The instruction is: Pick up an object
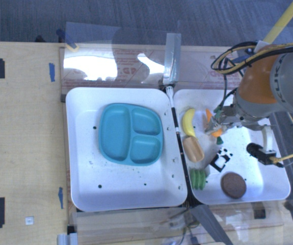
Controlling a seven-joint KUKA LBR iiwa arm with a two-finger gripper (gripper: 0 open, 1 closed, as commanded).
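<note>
Reach phase is what you are looking at, by my reading: the gripper point(216, 125) hangs low in the right bin point(273, 190), over its far part, right at the orange carrot-like piece point(212, 122). Whether that piece sits between the fingers or merely beside them, you cannot tell from this slant, and I cannot tell either whether the fingers stand apart or together; the wrist body covers them.

Your candidates all lie in the right bin. The yellow banana point(188, 122) lies along its left wall toward the far end, the tan bread roll point(193, 149) just near of it and close to touching, the green vegetable point(198, 179) nearer still along the same wall. The brown round piece point(234, 184) rests near the near wall, well apart from the gripper. The left bin point(80, 177) carries the blue divided plate point(131, 133).

Next move, as I judge it, calls for a firm close on the orange piece and then a straight lift, so you can see whether it comes up with the fingers.

Hard to make out: a small black-and-white object point(220, 159) near of the gripper, of unclear kind, and much of the orange piece, masked by the gripper. The arm point(268, 80) is cut off at the right edge.
</note>
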